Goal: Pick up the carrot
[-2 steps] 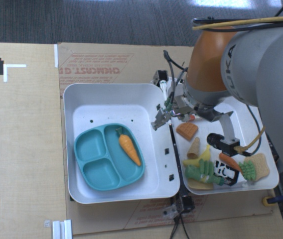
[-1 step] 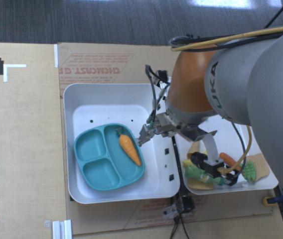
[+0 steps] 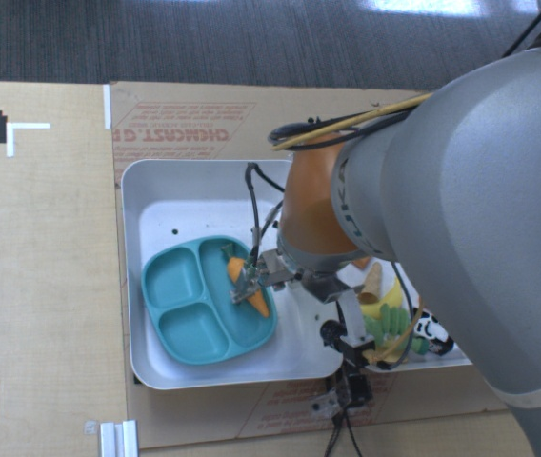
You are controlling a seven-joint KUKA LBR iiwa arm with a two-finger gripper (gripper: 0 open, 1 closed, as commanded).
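Brown cardboard (image 3: 290,409) lies under the near edge of the bins, with red printing on it, and black cables (image 3: 347,388) hang down over that edge from the arm. On the wooden desk (image 3: 42,255) to the left sit a few black and white markers.

Just beyond, the left white bin (image 3: 147,208) holds a teal divided tray (image 3: 190,307) with three compartments, tilted a little in the bin. The right bin (image 3: 447,355) is mostly covered by the grey arm (image 3: 470,217); along its near side a cluster of toys shows: something green (image 3: 391,324), a yellow piece (image 3: 390,298), a tan cone-like piece (image 3: 373,279) and a small black-and-white figure (image 3: 430,331). These sit well to the right of the tray, apart from the carrot.

The carrot (image 3: 251,291) lies in the tray's long right-hand compartment, orange, running roughly from far-left to near-right. The end effector (image 3: 250,284) reaches down right onto it, its metal fingers on either side of the carrot's middle, so the orange body shows above and below them. It is closed around the carrot; whether the carrot has left the tray floor cannot be told.

Farther back, the orange band (image 3: 310,208) above the wrist rises over the bin's far wall, with more cable looped beside it. Beyond that, more printed cardboard and then dark grey floor (image 3: 251,27).
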